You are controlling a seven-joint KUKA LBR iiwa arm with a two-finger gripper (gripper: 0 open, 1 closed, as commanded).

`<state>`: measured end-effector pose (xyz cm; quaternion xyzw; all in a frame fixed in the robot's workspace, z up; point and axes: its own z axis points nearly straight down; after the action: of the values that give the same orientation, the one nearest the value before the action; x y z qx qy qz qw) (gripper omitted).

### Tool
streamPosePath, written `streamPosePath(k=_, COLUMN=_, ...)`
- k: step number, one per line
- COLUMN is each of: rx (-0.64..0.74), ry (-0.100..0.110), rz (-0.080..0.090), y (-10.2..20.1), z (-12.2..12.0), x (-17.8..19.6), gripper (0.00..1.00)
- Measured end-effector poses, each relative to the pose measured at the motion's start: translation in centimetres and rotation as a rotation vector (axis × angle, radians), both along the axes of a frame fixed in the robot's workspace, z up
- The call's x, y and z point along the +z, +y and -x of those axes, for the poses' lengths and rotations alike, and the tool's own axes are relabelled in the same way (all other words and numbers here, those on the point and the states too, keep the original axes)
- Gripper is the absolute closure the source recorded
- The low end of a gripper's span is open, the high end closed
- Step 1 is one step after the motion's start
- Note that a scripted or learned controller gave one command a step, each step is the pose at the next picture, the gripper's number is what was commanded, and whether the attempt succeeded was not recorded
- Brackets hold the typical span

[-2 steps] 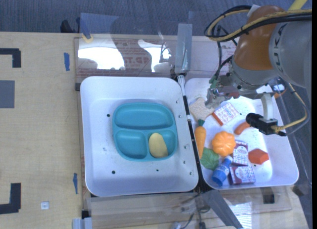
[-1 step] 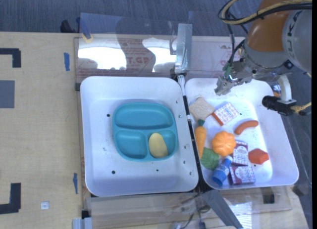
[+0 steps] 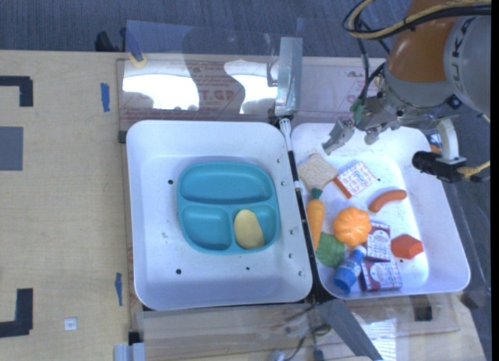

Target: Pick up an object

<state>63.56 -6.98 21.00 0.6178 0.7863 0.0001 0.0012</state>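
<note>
The wooden surface (image 3: 54, 219) is seen to carry two shallow white bins side by side. The left bin (image 3: 148, 274) holds a teal divided tray (image 3: 204, 188), and a yellow, egg-shaped piece (image 3: 249, 228) is lodged in the tray's near right compartment. The right bin (image 3: 448, 254) is crowded with small toy foods. The grey arm (image 3: 468, 40), with its orange band, is brought in from the right and is held above the far edge of the right bin.

Below the wrist, the gripper (image 3: 352, 131) is seen over the far left part of the right bin, with the jaws spread apart and nothing between them (the nearest piece, a tan slice of bread (image 3: 316, 171), lies just near of them).

Inside the right bin, a white and red carton (image 3: 355, 178) lies right of the bread, and a sausage (image 3: 387, 198) further right. An orange pumpkin-like piece (image 3: 352, 225) sits at the middle, a carrot (image 3: 315, 219) at its left, a green piece (image 3: 329, 251) and a blue piece (image 3: 348, 272) nearer, beside two purple cartons (image 3: 380, 262) and a red piece (image 3: 407, 246).
</note>
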Motion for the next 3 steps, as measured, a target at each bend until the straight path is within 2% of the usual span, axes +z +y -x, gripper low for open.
streamPosePath(k=1, rx=0.001, ry=-0.004, rz=0.001, y=0.0, z=-0.1, x=1.0, gripper=1.0)
streamPosePath(k=2, rx=-0.012, ry=0.009, rz=0.0, y=-9.2, z=-0.1, x=-4.6, gripper=1.0)
streamPosePath(k=3, rx=-0.006, ry=0.003, rz=-0.001, y=-8.9, z=-0.4, x=-4.2, gripper=0.0)
